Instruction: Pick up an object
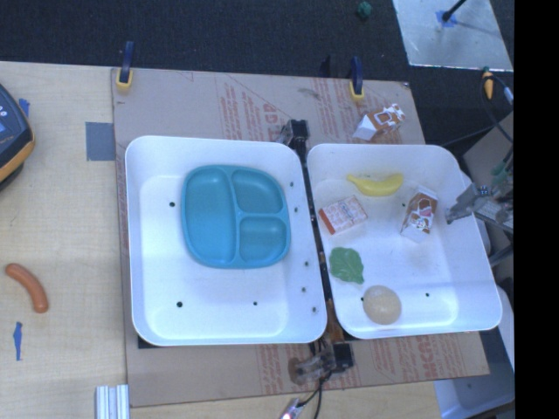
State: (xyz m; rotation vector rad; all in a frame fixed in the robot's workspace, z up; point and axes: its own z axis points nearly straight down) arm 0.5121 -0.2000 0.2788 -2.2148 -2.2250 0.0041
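The right bin (454, 273) holds a yellow banana (376, 183), a flat red-and-white packet (342, 215), a small brown-and-white carton (420, 214), a green leafy piece (347, 265) and a pale round ball (382, 305). My gripper (472, 203) sits at that bin's right rim, just to the right of the small carton and apart from it. Most of it is cut off by the view's edge. Nothing can be seen held in it.
A blue divided plate (236, 216) lies in the left bin (157, 304). Another small carton (380, 122) rests on the cardboard behind the right bin. A sausage (28, 287) and a dark device (12, 138) lie on the bench at far left.
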